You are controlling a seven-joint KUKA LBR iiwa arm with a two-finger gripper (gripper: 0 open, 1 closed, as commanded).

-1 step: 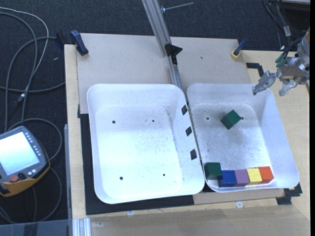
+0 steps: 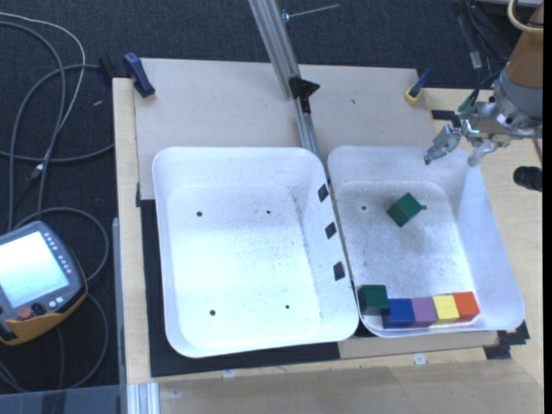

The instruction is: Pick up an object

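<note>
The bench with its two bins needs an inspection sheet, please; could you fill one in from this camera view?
Surface: pale bench board bearing left bin and right bin, side by side.
Job's things: tilted green cube mid right bin; a row along its near edge: dark green block, blue, purple, yellow, orange.
Clutter: blue clamp at the board's far left corner.
Grippers: gripper open, above the right bin's far rim, holding nothing.
Cables: loose cables on the floor.
Surroundings: pendant, metal post.
</note>
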